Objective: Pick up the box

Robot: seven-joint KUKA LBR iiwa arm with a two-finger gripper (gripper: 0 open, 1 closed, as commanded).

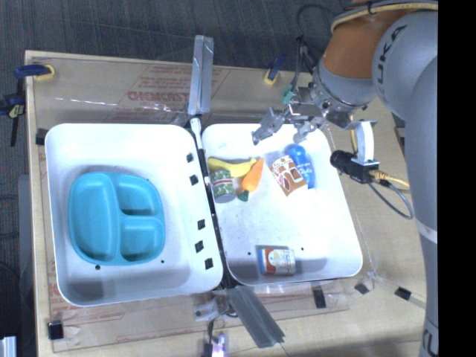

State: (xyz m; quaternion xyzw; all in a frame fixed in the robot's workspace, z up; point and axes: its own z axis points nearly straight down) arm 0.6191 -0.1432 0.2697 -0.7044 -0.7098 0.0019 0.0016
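Observation:
The box (288,173), orange-brown with white print, lies tilted in the right bin (338,222), beside a blue bottle (300,160) on its right. My gripper (285,127) hangs over the bin's back part, just above and behind the box. Its fingers (265,129) stand spread apart with nothing between them. The box is not held.
In the right bin a banana (229,166), an orange carrot (252,177) and a small can (222,185) lie at the left, and another can (277,260) sits near the front wall. A blue divided plate (115,216) fills the left bin (59,274).

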